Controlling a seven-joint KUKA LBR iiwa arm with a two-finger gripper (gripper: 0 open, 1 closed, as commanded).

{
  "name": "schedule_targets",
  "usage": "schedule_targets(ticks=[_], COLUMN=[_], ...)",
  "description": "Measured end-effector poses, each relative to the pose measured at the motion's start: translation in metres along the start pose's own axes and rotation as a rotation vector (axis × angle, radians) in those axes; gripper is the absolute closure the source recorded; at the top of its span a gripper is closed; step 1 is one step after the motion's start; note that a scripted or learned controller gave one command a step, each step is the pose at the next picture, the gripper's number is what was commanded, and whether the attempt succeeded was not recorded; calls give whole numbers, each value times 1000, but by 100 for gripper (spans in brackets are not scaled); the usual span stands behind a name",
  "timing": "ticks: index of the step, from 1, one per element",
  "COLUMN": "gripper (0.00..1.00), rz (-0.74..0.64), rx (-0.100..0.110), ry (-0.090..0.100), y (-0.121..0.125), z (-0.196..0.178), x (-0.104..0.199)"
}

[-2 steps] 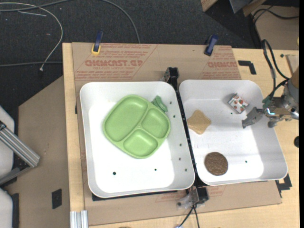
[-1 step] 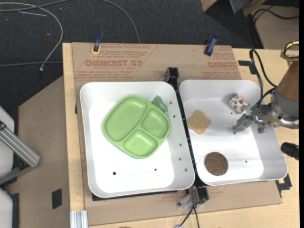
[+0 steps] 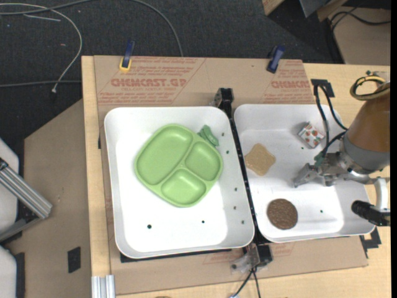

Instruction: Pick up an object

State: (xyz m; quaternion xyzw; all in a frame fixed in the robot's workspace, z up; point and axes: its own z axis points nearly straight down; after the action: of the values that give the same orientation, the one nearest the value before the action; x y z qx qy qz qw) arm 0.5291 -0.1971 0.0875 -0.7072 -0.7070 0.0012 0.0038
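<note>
Grey jaws (image 3: pixel 304 177) hang low in the right bin (image 3: pixel 273 124); we cannot tell their spread. Nearest candidates: tan slice (image 3: pixel 259 159) at ten o'clock, brown patty (image 3: pixel 282 213) at seven. We should centre squarely before descending.

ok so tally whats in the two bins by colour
green: 2, the divided plate and a small green piece at its upper right edge
tan: 1, the flat square piece
brown: 1, the round disc
white/grey with red marks: 1, the small item
total: 5
</note>
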Motion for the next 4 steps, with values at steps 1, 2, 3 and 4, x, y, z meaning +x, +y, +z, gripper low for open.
schedule_targets(ticks=[1, 2, 3, 4], gripper=[100, 100, 100, 100], rz=[0, -2, -2, -6], rx=[-8, -11, -13, -9], ry=[-3, -5, -6, -2], y=[2, 0, 1, 9], z=[-15, -61, -115, -119], x=[-1, 6, 6, 52])
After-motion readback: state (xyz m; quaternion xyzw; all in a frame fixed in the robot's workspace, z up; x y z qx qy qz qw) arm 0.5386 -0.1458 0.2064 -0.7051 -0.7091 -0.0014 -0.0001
